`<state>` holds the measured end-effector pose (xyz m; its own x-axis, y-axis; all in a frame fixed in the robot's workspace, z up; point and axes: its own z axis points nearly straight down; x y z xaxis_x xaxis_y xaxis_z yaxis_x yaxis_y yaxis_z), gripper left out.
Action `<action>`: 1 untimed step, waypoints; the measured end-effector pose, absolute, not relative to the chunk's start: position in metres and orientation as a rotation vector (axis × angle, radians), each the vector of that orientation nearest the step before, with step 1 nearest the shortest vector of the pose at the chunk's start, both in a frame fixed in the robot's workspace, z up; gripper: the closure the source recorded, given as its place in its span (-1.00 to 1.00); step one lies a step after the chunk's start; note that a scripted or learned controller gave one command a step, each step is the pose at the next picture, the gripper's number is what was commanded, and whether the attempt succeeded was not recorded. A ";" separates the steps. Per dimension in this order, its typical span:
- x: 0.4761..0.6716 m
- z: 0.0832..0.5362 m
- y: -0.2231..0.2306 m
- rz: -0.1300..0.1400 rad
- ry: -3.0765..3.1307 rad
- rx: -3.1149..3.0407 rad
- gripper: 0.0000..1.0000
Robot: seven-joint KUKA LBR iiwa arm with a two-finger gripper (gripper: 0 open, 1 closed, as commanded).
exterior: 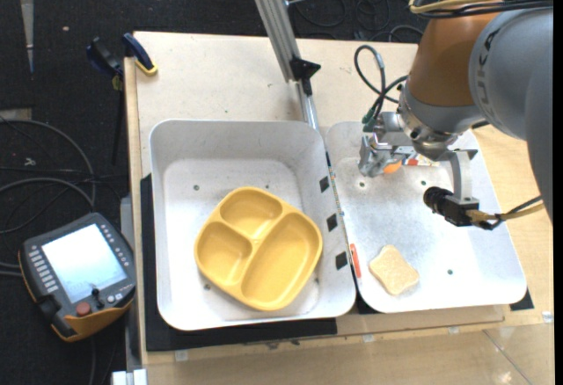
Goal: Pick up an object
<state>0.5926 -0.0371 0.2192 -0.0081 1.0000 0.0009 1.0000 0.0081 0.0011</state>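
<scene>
My gripper [380, 162] sits low at the right bin's [493, 273] twelve o'clock; finger state unclear; toast slice [393, 270] still unpicked.

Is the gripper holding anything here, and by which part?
Cannot be told: the gripper sits low in the right bin over something small and orange, with no hold visible.

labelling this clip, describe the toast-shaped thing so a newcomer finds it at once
Look in the right white bin, at its near edge close to the wall it shares with the left bin. The slice of toy bread lies flat there: small, tan and square-ish, unlike the large yellow divided plate next door.
</scene>
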 end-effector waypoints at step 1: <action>0.619 0.216 0.010 0.004 2.230 2.212 1.00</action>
